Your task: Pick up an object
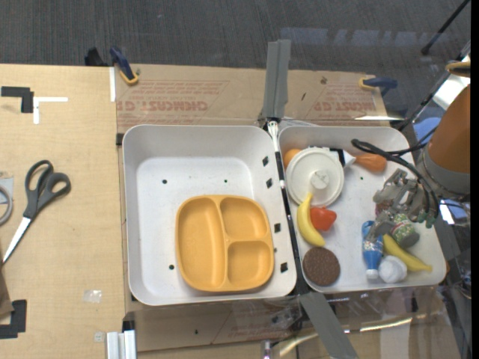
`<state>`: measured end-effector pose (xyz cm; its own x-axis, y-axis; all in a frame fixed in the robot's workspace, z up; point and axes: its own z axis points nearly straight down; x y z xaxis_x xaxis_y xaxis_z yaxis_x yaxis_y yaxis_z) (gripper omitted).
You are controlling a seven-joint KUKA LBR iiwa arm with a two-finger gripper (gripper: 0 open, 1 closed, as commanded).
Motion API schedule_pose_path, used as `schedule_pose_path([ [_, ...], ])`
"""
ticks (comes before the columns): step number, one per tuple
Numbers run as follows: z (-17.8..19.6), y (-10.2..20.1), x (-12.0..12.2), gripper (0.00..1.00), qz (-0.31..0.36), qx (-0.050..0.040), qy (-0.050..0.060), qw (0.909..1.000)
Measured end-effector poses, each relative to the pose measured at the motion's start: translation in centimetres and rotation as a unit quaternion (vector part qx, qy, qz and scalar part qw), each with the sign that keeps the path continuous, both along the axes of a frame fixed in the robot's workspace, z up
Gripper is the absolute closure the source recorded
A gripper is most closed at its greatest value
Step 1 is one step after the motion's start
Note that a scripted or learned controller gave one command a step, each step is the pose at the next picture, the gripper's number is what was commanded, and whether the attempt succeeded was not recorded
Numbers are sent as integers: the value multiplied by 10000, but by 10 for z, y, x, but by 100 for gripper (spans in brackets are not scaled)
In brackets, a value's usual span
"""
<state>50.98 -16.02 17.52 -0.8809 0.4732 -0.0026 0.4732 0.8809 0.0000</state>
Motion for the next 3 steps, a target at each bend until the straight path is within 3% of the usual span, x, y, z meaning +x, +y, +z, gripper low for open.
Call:
schedule_pose_path([
  [1,-80,-9,-25,0,-562,4,6,9984],
  [2,-69,-8,-20,100,-545,-15,-74,9985],
  [3,-84,30,-31,100,-895,10,6,9960],
])
